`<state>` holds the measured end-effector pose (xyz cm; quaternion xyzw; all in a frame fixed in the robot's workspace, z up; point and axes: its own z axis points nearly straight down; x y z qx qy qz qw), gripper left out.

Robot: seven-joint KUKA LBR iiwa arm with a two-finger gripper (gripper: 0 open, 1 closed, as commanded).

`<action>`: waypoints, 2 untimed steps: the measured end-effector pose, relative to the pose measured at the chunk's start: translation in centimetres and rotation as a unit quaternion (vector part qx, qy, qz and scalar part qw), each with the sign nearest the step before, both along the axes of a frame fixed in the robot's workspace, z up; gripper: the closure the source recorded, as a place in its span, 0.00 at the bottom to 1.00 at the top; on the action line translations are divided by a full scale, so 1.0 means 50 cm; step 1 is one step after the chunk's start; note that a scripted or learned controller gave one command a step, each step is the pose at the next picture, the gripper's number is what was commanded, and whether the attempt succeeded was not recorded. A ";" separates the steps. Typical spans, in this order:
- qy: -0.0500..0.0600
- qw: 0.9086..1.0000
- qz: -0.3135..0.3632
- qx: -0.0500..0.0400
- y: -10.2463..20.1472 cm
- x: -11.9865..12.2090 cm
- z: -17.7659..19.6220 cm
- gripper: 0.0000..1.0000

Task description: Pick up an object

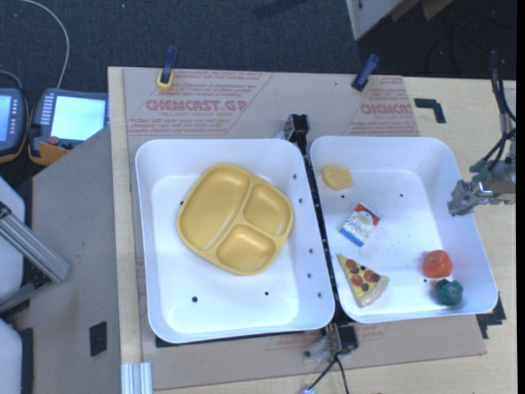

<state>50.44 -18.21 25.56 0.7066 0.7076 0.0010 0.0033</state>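
- The end effector (469, 195) sits at the right rim of the right bin (410, 150); whether it is spread or pressed together cannot be told at this size, and nothing shows pinched in it.
- Candidates all lie in the right bin: a small blue-and-red carton (359, 224) near the middle, a toy pizza slice (362, 279) by the front-left, a tan lump (336, 177) near the back-left, and an orange-red ball-like toy (437, 263) just beside a dark green one (448, 292) in the front-right corner.
- The carton looks light and stiff, with flat faces: likely easiest, taken across its narrow sides.
- The round toys probably roll or slip; close across the widest part.
- The pizza slice lies flat and thin, so its edges offer little purchase.
- The yellow divided plate (236, 218) in the left bin (164, 245) is probably too broad to pinch except at its rim.
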 end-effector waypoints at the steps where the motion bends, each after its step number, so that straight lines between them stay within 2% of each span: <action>1: 0.004 1.000 0.002 0.003 0.105 -0.017 0.004 1.00; 2: 0.004 1.000 0.001 0.002 0.192 -0.019 0.002 1.00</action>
